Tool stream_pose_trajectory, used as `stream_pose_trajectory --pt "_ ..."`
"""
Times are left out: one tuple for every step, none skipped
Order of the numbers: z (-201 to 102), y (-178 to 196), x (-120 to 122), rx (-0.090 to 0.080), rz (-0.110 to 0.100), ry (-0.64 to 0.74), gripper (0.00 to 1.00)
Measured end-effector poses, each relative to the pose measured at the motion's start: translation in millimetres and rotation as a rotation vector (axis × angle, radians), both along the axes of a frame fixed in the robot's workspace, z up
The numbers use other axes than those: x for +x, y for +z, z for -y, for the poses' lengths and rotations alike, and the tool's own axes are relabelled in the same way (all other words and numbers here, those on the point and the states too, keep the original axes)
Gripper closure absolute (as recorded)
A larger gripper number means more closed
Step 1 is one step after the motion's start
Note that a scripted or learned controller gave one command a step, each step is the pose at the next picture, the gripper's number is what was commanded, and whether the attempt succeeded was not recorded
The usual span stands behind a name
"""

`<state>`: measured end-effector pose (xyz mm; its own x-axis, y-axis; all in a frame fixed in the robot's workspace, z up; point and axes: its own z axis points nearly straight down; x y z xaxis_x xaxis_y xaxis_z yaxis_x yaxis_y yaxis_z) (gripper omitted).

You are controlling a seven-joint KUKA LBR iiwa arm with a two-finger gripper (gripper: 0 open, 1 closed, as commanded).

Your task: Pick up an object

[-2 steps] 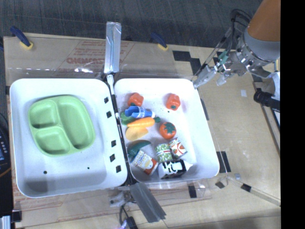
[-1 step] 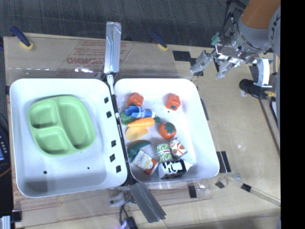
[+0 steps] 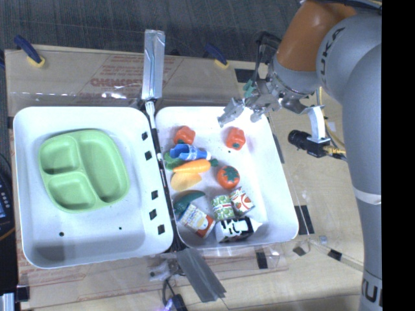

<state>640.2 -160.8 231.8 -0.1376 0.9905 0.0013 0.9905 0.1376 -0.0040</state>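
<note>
Hovering open-fingered and gripping nothing, the metal two-finger gripper (image 3: 241,113) is hanging just above-left of the small orange-red plastic pepper (image 3: 235,137) in the right white bin (image 3: 277,186).

1. The grey KUKA arm with its orange band (image 3: 311,28) is cut off by the picture's top and right edges, so its base and most of its links are out of sight.
2. The two-finger metal gripper (image 3: 241,111) is small and blurred; whether its fingers stand apart or together cannot be told.
3. The dark green toy vegetable (image 3: 183,199) is partly covered by the yellow-orange toy vegetable (image 3: 189,173) above it and a small printed carton (image 3: 196,218) below.
4. The print on the black-and-white packet (image 3: 235,229) is too small to read.
5. A dark device (image 3: 4,196) is cut off by the left edge.
</note>
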Motion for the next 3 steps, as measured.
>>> stream_pose_trajectory --pt "-47.5 -140.3 -31.3 0.0 0.003 0.366 0.0" --pt "-34.6 -75.5 -101.9 0.001 0.0 0.054 0.0" --pt "-62.1 -140.9 -70.5 0.002 -0.002 0.21 0.0"
